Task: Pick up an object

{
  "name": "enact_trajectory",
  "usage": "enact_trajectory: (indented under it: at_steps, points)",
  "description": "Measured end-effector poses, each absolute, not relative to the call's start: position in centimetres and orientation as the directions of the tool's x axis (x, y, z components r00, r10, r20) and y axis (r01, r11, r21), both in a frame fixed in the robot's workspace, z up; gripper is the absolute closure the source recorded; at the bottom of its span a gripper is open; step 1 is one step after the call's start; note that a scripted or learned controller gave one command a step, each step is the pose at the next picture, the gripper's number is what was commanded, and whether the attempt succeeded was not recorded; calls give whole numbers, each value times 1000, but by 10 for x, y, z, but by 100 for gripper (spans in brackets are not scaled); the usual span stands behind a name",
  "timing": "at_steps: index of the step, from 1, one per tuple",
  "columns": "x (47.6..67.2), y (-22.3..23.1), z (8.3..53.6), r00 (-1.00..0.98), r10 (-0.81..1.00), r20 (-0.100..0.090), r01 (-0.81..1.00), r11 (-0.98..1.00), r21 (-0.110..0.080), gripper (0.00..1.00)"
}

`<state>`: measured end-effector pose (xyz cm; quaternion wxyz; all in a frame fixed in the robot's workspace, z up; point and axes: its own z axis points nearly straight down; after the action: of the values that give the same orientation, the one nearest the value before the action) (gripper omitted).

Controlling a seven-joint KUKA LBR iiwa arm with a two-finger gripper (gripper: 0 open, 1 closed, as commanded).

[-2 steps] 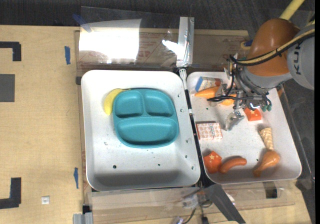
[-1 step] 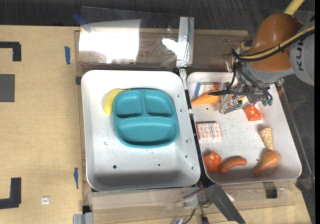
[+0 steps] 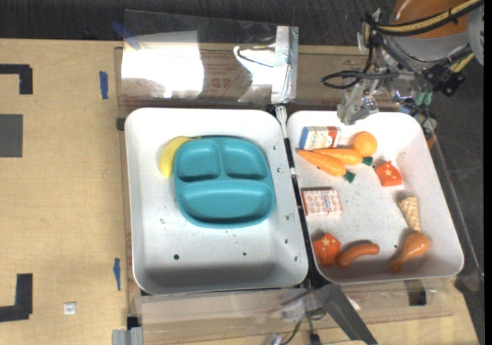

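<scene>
We are looking down on the right bin (image 3: 442, 182), and we are taking the carrot (image 3: 330, 159) in it as our landmark. The gripper (image 3: 355, 107) is hanging above the carrot at the bin's far rim, over no object in particular; we cannot tell how it is set, since the metal parts there are blurring together.

No object is chosen yet, so we are weighing the candidates. Just behind the carrot's thick end a small milk carton (image 3: 319, 137) is lying; touching its tip on the right is an orange (image 3: 365, 143). Further right of the carrot sits a red wedge (image 3: 389, 174). In front of the carrot lies a second small carton (image 3: 321, 202), and well in front of that a red tomato-like piece (image 3: 326, 248) is touching a sausage (image 3: 358, 252). Off to the right and front are a pale corn-like piece (image 3: 410, 213) and a brown pear shape (image 3: 411, 248).

We are judging these to be light, stiff plastic play food, smooth and a little slippery, not fragile. The round ones are likely to roll out of a pinch. The carton in front of the carrot is standing free with flat sides, so we are favouring it, taken across its short width. The carrot itself is best taken across its middle.
</scene>
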<state>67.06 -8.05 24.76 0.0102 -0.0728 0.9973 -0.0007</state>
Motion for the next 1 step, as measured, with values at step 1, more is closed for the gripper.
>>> enact_trajectory:
  at_steps: [1]
  points:
    - [669, -81, 242, -990, -144, -10, -144, 990, 0, 0]
